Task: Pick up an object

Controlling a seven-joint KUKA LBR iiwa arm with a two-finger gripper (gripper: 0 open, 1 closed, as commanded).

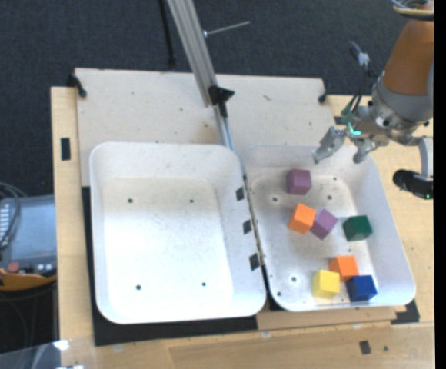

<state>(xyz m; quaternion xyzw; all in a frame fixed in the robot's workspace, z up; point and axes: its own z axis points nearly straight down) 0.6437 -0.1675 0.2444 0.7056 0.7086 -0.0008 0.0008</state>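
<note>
My gripper hangs over the back edge of the right bin, its two fingers spread open with nothing between them. Below it in that bin lie several small blocks. A purple block sits nearest, to the gripper's front left. An orange block touches a second purple block. A green block lies to their right. Near the front, an orange block, a yellow block and a blue block cluster together.
The left bin stands beside the right one. A slanted metal rail runs from the top down to the gap between the bins. A grey control box lies off the bench at the left.
</note>
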